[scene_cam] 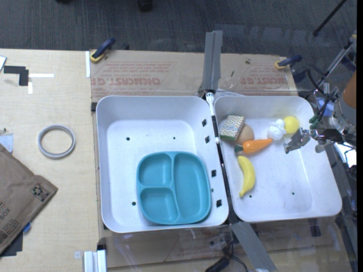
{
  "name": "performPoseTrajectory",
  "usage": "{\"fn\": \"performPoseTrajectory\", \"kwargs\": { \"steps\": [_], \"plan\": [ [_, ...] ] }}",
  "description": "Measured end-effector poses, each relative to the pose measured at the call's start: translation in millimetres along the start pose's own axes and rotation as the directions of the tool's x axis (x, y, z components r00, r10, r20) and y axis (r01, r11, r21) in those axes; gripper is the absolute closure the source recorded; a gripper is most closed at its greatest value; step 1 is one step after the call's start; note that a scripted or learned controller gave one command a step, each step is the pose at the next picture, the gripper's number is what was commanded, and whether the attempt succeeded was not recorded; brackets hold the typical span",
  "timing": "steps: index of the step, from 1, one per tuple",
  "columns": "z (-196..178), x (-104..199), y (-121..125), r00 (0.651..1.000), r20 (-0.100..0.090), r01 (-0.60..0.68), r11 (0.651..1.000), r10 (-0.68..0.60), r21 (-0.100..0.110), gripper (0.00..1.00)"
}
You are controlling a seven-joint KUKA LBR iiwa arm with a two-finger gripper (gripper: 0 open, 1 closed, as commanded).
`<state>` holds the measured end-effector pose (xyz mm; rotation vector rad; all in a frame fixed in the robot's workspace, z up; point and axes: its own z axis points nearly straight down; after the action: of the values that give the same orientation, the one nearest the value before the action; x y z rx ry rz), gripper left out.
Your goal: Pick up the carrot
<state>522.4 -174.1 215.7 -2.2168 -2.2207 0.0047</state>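
Note:
The orange carrot [256, 146] lies in the right bin [295, 200], near its upper left, with its green end pointing left toward the divider. My gripper [307, 145] hangs over the right side of that bin, right of the carrot and apart from it. Its fingers stand open and there is nothing between them.
A banana [247, 175] lies just below the carrot. A sandwich-like block [231, 127] and a brown round item [245, 134] sit just above it. A white object [276, 131] and a yellow lemon [291, 123] lie between carrot and gripper. A teal divided plate [173, 187] sits in the left bin [113, 152].

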Motion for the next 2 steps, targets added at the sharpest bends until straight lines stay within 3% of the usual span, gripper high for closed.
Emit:
{"fn": "performPoseTrajectory", "kwargs": {
  "steps": [1, 2],
  "plan": [
    [101.4, 22.5, 78.5, 0.981, 0.006, 0.196, 0.98, -0.196, -0.013, 0.0],
    [123.7, 68.8, 75.6, 0.999, 0.001, -0.043, 0.999, 0.043, -0.004, 0.0]
  ]
}}
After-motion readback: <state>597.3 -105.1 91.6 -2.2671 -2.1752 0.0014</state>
